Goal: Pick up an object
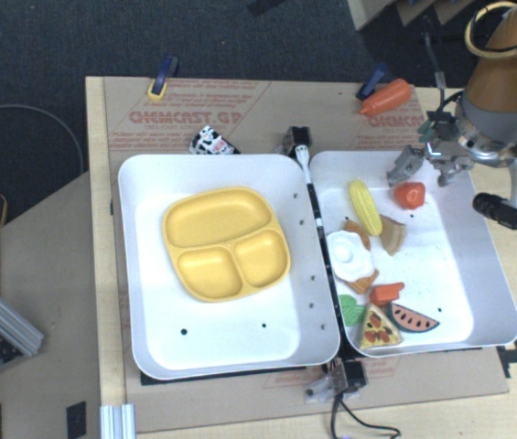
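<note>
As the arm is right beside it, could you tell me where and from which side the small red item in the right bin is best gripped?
Grip the red item across its rounded middle, coming straight down from above. It looks small and compact, lying alone on the right bin floor, apart from the corn cob, so there seems room on both sides for the fingers. The gripper hangs just above and behind it.

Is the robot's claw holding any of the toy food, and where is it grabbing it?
Nothing is held. The gripper hangs open above the right bin, with the red tomato lying just below its fingers, not between them.
</note>
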Robot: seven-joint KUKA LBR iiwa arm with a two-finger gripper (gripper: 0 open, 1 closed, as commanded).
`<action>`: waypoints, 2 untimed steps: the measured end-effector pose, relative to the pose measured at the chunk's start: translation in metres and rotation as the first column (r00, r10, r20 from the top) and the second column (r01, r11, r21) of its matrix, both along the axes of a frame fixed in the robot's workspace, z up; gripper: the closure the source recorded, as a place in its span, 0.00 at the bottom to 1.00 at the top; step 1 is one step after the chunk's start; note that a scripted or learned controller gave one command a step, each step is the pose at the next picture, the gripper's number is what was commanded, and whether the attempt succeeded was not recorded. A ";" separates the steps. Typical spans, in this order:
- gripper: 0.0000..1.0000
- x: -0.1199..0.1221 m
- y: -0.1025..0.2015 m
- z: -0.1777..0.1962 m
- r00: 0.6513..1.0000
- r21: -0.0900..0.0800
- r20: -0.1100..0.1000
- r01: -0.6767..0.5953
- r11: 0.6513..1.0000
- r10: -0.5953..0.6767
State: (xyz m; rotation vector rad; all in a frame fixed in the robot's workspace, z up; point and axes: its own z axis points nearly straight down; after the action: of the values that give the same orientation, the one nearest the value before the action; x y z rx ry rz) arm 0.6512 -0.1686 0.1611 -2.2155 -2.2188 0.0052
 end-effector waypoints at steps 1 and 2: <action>0.00 0.004 0.000 -0.044 1.000 -0.001 0.001 0.000 1.000 0.000; 0.00 0.004 0.000 -0.078 1.000 -0.001 0.002 -0.001 1.000 0.001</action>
State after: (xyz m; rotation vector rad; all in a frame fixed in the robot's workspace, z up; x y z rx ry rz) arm 0.6551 -0.1681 0.0831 -2.2163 -2.2213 0.0040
